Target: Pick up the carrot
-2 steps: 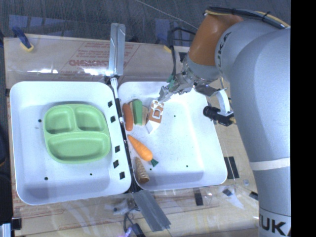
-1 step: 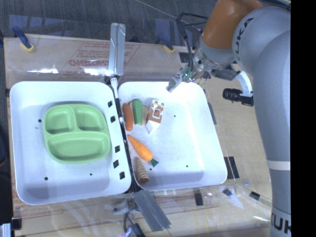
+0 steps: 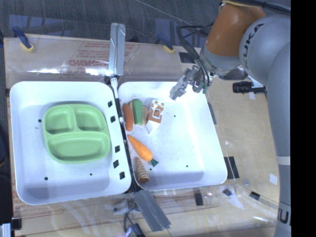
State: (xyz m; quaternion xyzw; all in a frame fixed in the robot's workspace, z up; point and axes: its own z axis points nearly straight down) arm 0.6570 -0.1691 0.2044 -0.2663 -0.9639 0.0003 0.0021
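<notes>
Carrot not yet picked; grasp not begun.

Carrot point(image 3: 139, 148) lies in the right bin point(image 3: 197, 147), near its left wall, leafy end toward the near edge, beside a brown ridged item point(image 3: 141, 171). Gripper point(image 3: 178, 91) hovers over the bin's far edge, well apart from the carrot; fingers look parted, nothing between them. Left: reach, descend, close, lift. Green divided plate point(image 3: 76, 132) sits in left bin point(image 3: 24, 132).
</notes>
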